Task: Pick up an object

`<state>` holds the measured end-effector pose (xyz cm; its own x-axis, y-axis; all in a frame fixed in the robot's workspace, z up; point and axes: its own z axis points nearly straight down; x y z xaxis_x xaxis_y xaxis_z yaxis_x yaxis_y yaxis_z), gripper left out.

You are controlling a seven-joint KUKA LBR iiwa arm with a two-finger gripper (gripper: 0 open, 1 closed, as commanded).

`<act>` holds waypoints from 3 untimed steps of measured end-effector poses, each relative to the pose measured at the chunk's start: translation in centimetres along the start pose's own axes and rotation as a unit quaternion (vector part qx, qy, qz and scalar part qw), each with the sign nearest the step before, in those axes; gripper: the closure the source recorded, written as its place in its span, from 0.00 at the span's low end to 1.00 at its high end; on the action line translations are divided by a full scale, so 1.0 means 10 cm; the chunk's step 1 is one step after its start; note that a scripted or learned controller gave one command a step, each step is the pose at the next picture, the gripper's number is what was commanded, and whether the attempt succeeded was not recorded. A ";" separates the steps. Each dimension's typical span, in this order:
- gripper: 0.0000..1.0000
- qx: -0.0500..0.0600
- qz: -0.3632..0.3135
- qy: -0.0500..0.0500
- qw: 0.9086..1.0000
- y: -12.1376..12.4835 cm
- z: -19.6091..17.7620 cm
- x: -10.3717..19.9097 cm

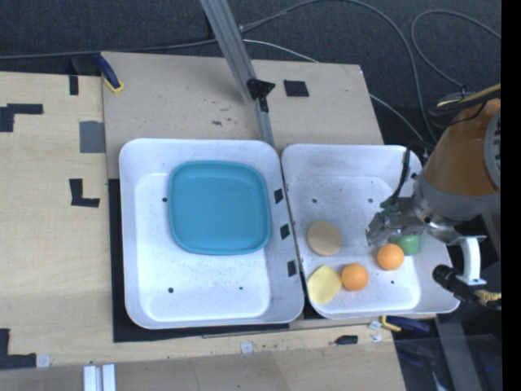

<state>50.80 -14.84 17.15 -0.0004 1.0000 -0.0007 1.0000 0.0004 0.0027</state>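
While over green object (407,243), jaws (389,228) unreadable.

The pale wooden bench (187,88) carries two white bins side by side, touching. The left bin (146,300) and right bin (342,161) rest on a dark mat (116,259). Black tape patches (297,89) dot the bench top.

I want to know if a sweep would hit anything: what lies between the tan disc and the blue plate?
In the camera view, just bare white bin floor and the two bins' adjoining rims separate the tan disc from the blue plate.
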 end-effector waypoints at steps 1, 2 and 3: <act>1.00 -0.001 0.000 0.000 1.000 -0.04 -0.59 0.04; 1.00 0.000 0.000 0.000 1.000 -0.04 -0.89 0.05; 1.00 0.002 -0.002 0.001 1.000 0.16 -0.75 0.57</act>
<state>52.35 -9.18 24.64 -0.0040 1.0000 0.0008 1.0000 0.0040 -0.0016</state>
